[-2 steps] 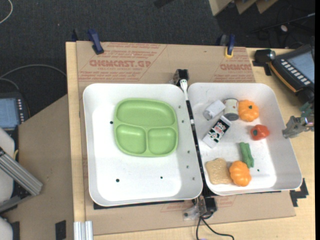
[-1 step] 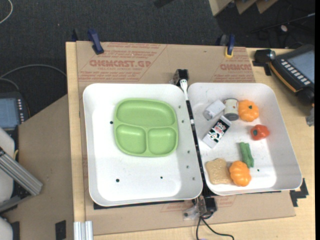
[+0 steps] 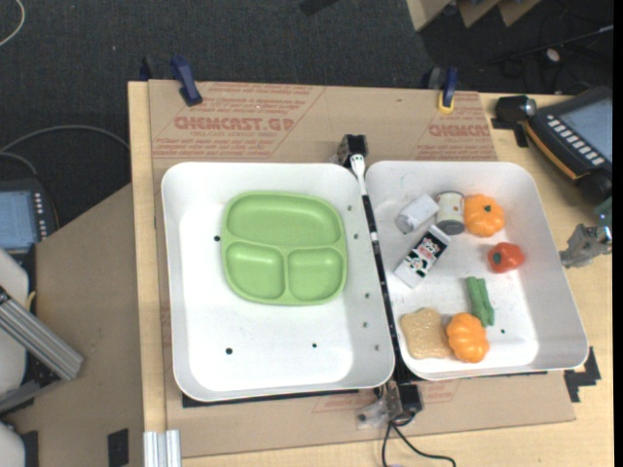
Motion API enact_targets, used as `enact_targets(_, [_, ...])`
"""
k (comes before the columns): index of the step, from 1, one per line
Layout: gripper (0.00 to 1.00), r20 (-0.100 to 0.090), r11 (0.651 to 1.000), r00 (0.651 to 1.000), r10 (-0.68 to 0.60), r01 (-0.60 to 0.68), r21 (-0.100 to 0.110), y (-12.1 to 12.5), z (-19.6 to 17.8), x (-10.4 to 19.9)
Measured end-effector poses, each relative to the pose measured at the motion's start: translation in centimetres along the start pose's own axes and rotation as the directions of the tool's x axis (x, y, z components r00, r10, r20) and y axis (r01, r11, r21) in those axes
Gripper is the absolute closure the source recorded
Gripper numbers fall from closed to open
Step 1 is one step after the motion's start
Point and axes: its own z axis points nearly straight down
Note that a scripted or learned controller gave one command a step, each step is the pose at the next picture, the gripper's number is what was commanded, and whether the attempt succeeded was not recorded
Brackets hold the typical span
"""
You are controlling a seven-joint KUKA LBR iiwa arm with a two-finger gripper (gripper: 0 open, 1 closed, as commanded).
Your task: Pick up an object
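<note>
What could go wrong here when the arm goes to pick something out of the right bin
Crowding: the white block, the can and the upper pumpkin sit packed together, so fingers closing on one may nudge the others. The lower pumpkin touches the bread near the bin's front wall, leaving little room. The gripper sits at the bin's right rim and could clip it on the way in.

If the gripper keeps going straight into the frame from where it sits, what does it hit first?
Likely the right bin's rim, then the red tomato just beyond it. The gripper sits at the frame's right edge; its height is unclear, so it may pass above both.
</note>
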Motion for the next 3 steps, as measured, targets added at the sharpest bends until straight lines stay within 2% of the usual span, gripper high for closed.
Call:
enact_targets(1, [1.0, -0.002, 1.0, 1.0, -0.005, 0.005, 0.002, 0.0, 4.1, 4.6])
enact_targets(2, [1.0, -0.002, 1.0, 1.0, -0.009, 0.009, 0.002, 0.0, 6.6, 12.7])
enact_targets(3, [1.0, 0.0, 1.0, 1.0, -0.006, 0.006, -0.002, 0.0, 6.0, 19.9])
